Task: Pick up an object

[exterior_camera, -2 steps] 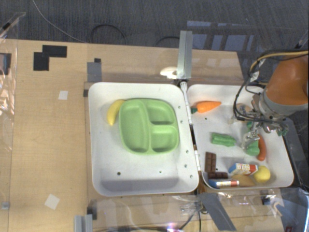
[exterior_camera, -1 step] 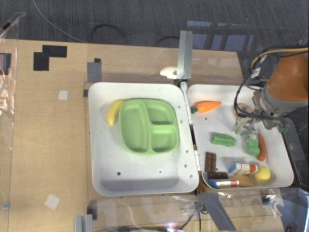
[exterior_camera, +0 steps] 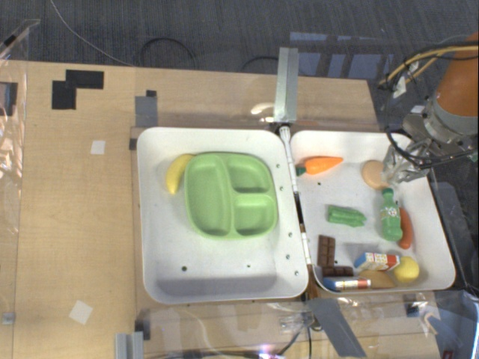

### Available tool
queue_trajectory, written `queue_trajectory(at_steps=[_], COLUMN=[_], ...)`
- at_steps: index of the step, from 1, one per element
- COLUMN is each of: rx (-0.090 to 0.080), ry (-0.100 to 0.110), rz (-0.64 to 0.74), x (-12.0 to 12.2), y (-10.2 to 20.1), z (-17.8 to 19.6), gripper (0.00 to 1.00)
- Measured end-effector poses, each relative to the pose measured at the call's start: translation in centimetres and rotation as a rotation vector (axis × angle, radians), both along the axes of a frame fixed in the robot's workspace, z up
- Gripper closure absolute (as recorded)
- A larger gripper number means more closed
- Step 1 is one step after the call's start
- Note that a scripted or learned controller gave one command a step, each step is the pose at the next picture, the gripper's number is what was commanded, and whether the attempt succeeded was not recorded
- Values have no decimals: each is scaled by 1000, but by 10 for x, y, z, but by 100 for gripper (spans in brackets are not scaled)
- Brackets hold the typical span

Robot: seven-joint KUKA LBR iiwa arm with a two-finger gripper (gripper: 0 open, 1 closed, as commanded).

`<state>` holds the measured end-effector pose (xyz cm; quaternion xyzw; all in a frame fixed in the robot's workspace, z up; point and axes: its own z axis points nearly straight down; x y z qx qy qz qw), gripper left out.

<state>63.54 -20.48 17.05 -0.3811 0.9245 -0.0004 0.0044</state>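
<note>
White right-hand bin (exterior_camera: 441,275), seen from above: my gripper (exterior_camera: 402,172) hangs over its far right part, just beside a tan round object (exterior_camera: 373,173), nothing visibly between my fingers; open or closed, I cannot tell. A green bottle (exterior_camera: 389,215) lies just nearer than the gripper, an orange carrot (exterior_camera: 320,165) farther left. The left bin (exterior_camera: 153,223) bears a green divided plate (exterior_camera: 228,194).
</note>
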Motion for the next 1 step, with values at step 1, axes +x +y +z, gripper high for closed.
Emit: queue_trajectory(at_steps=[1], rx=[1], ry=[3], rz=[0], x=[-1], y=[1], z=[-2], gripper=[0])
